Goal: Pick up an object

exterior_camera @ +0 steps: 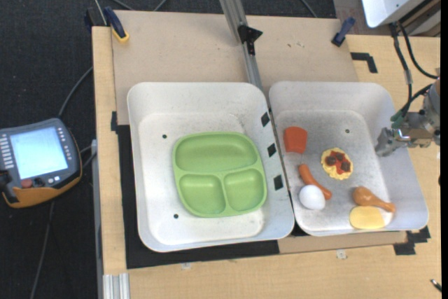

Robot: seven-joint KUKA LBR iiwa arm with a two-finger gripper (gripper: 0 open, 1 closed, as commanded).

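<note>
Yellow toy piece (pixel 369 219) at near edge of right bin (pixel 364 98), touching brown drumstick (pixel 372 199) just behind it. White egg (pixel 311 197) beside orange carrot-like stick (pixel 313 180). Small pizza slice (pixel 337 163) mid-bin; orange-red cup (pixel 295 139) toward bin's left wall. Left bin (pixel 150 143) holds green three-compartment tray (pixel 218 173). Gripper (pixel 392 138) at right bin's right wall, above rim, apart from all objects; nothing visible between its tips; open or closed state cannot be told. Teach pendant (pixel 35 161) on floor at far left.

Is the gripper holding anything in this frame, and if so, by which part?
Nothing is held. The gripper sits at the right bin's right edge, apart from the toy food, with nothing between its fingers.
</note>
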